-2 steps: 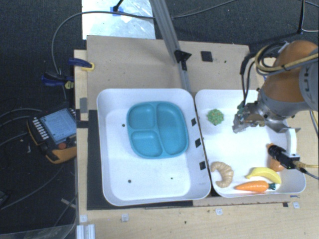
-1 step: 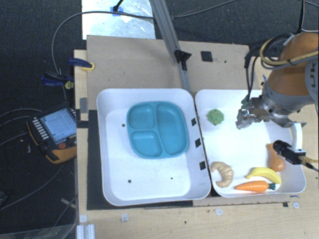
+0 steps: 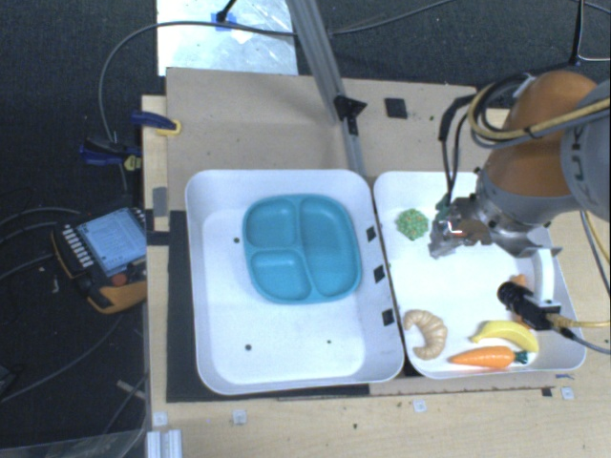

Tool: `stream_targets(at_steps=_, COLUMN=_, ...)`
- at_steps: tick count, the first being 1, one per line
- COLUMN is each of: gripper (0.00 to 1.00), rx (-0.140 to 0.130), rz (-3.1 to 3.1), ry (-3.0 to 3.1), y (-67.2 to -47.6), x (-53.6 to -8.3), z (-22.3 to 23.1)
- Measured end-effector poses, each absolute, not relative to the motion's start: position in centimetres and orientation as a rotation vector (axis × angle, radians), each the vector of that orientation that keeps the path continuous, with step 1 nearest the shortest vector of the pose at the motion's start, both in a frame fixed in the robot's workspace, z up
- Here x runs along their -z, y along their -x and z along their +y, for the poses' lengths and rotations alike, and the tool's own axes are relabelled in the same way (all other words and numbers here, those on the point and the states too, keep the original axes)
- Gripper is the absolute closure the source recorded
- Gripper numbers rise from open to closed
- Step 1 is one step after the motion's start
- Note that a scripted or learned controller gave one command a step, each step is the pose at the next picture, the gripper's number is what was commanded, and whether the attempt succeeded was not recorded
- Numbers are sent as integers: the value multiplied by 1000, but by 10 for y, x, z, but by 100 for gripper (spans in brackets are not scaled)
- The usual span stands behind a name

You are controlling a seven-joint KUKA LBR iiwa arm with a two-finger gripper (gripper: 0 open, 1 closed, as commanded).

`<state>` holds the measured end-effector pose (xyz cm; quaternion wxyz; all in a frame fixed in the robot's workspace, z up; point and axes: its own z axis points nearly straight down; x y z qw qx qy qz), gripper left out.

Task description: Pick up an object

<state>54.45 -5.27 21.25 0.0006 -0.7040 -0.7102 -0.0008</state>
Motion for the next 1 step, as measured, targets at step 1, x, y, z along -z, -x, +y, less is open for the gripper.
stream_targets(at_steps=1, gripper=100, rx=5, rz=-2232, ry=2210, y=-536, x=-224, z=-6)
